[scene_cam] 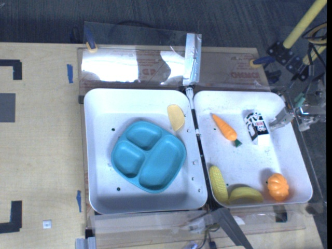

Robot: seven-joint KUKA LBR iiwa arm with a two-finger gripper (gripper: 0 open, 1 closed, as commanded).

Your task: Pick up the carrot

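Two white bins [98, 139] sit side by side; right bin's small, stiff, light carrot [224, 127] wants grabbing mid-body, gripper [290, 113] state unclear.

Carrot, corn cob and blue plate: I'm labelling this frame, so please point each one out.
carrot [224, 127]: camera view, middle of its orange body.
corn cob [218, 183]: camera view, middle of the yellow cob.
blue plate [149, 154]: camera view, ridge between its compartments.

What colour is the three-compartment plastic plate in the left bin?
The three-compartment plastic plate is light blue, shown clearly in the camera view.
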